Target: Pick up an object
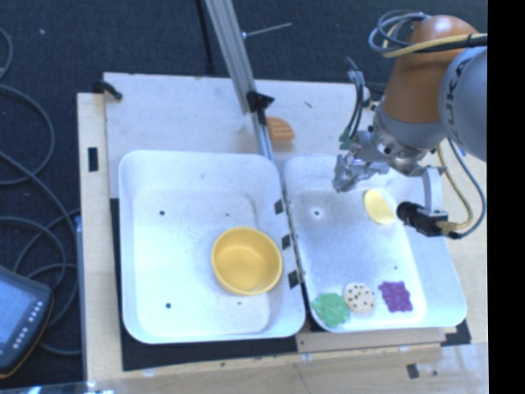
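- Worktop [180,113]: pale board on a dark floor, filling the middle of the frame; I see two white bins on it side by side.
- Left bin [156,220]: centre left of the frame. One item in it, a yellow bowl [246,260], upright, mouth up, near the bin's right wall.
- Right bin [328,236]: centre right of the frame, its left wall touching the left bin.
- Yellow disc [379,207]: pale and flat, in the upper right part of the right bin, just below and right of the gripper. I cannot tell whether the two touch.
- Green piece [330,309], spotted cookie [358,298], purple piece [396,295]: a row along the lower edge of the right bin, left to right. The green piece and cookie are just beside each other; the purple piece sits slightly apart.
- Orange piece [280,130]: on the bare worktop above the bins, just right of the metal rail.
- Rail [234,52]: grey, slanting from the top centre down to the seam between the bins.
- Arm [426,80]: enters from the upper right, orange band above the wrist.
- Gripper [346,179]: low over the upper left part of the right bin. I cannot tell how it is set; nothing is seen pinched in it.
- Tablet [18,314]: lower left corner, on the floor among cables.
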Robot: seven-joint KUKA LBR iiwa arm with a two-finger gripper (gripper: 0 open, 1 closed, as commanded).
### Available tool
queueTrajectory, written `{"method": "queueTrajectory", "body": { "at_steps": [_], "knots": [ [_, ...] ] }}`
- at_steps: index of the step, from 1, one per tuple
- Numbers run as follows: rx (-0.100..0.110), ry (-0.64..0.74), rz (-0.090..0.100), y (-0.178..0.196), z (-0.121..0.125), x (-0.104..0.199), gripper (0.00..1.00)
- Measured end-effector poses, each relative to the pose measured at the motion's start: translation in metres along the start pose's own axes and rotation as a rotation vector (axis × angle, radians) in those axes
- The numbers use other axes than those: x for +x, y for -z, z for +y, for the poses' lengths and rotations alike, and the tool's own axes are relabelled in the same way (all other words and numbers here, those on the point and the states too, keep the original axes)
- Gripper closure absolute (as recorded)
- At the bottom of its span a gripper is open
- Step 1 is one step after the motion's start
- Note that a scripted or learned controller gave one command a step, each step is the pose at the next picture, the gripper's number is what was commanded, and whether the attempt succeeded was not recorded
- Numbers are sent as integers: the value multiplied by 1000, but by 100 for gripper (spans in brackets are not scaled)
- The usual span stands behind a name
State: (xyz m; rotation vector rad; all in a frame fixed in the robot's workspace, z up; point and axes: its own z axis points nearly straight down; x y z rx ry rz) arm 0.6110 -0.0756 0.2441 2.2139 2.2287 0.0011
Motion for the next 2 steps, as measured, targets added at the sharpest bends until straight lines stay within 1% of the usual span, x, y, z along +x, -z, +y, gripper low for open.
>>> {"method": "queueTrajectory", "body": {
  "at_steps": [1, 2],
  "knots": [
    [0, 1, 1, -7, 3, 60, 100],
    [-2, 2, 2, 4, -2, 117, 100]
  ]
}}
